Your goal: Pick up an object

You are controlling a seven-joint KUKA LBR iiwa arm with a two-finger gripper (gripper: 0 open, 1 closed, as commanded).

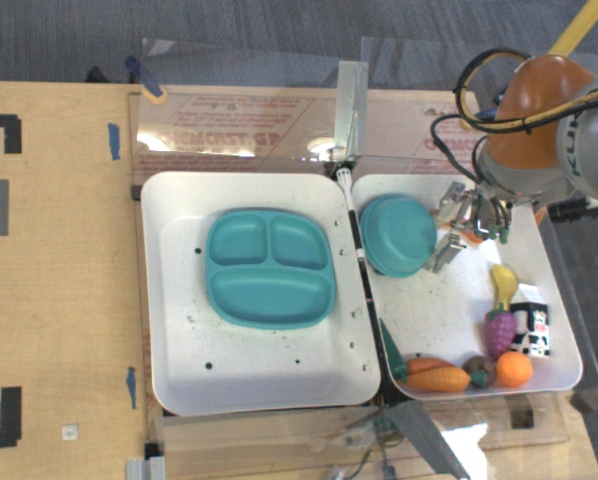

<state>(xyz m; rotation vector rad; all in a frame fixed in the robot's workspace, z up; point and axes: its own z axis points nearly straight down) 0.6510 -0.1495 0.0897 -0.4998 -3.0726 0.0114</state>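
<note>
My gripper hangs over the back of the right bin, just right of a teal bowl that leans against the bin's left wall. Its fingers stand open, with nothing between them. Along the bin's right and front sides lie a yellow banana, purple grapes, a black-and-white toy, an orange, a carrot and a small brown piece. These all lie apart from the gripper.
The left bin holds a teal divided plate. A metal post and a clear back panel stand behind the bins. The grey arm with its orange band reaches in from the upper right, with cables looped around it.
</note>
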